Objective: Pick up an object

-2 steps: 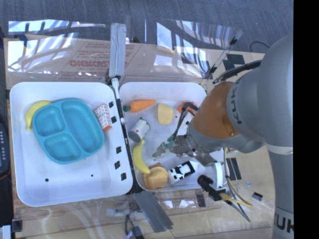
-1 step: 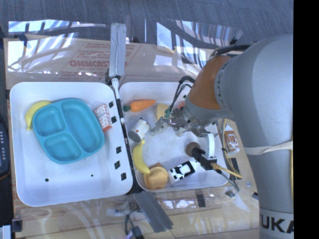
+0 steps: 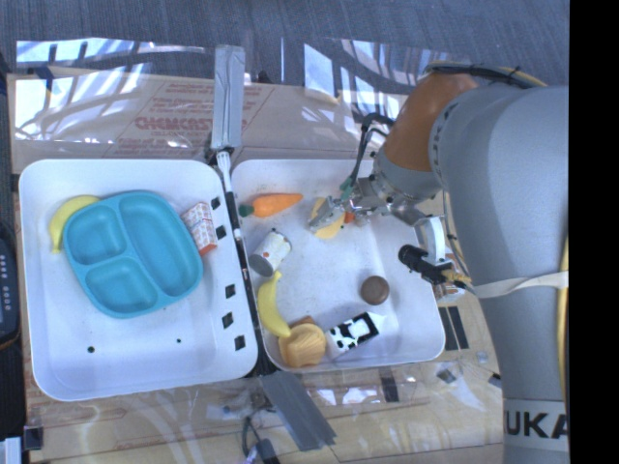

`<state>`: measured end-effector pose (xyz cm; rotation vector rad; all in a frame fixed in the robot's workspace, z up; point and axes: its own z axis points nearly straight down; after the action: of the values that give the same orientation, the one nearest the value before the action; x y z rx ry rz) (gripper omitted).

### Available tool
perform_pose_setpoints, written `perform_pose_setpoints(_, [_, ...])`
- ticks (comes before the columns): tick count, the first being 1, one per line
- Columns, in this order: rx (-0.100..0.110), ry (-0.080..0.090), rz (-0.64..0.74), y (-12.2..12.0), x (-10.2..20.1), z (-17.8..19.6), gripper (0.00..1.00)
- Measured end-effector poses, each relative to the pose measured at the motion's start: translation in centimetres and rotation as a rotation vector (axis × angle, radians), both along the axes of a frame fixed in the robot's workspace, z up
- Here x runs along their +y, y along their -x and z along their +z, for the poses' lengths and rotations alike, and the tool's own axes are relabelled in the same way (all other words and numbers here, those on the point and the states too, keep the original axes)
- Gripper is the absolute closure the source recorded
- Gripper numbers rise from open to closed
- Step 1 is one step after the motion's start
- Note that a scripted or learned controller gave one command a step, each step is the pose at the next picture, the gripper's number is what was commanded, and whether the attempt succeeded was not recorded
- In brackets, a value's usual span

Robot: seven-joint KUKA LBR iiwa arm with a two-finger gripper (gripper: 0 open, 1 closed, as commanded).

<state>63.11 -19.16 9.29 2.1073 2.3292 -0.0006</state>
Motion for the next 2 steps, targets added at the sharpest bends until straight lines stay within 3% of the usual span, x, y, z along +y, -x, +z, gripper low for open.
perform_pose_setpoints(1, [0.008, -0.001, 0.009, 0.1, 0.2, 0.9, 1.00])
perform_pose_setpoints(2, [0.000, 0.000, -0.186, -0.9, 1.7, -0.1, 1.00])
